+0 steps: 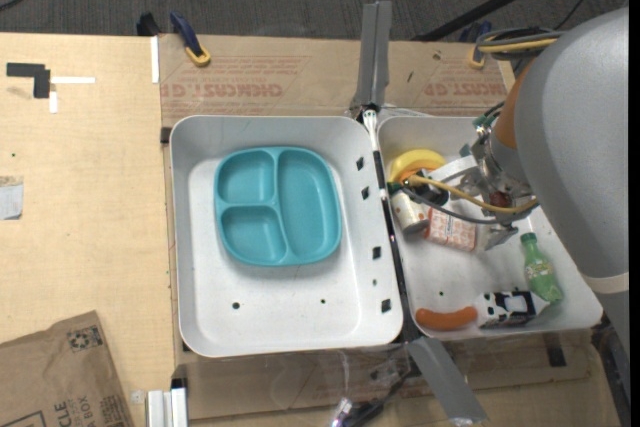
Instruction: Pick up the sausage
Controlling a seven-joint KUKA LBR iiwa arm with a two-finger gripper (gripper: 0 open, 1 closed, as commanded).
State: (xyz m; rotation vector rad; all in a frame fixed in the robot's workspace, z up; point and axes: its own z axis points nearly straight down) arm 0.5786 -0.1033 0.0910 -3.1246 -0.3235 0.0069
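Sausage lies well below your claw, whose grip I cannot tell, so descend centred over it.

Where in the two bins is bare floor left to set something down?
Left bin: a wide strip between the teal plate and the near wall. Right bin: a small patch between carton and sausage. Crowded around the banana, can and gripper.

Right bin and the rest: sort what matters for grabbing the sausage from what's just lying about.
For the job:
- sausage, at the right bin's near edge
- gripper, over the clutter farther back

Lying about:
- green bottle
- yellow banana-like item
- printed carton
- teal divided plate, left bin
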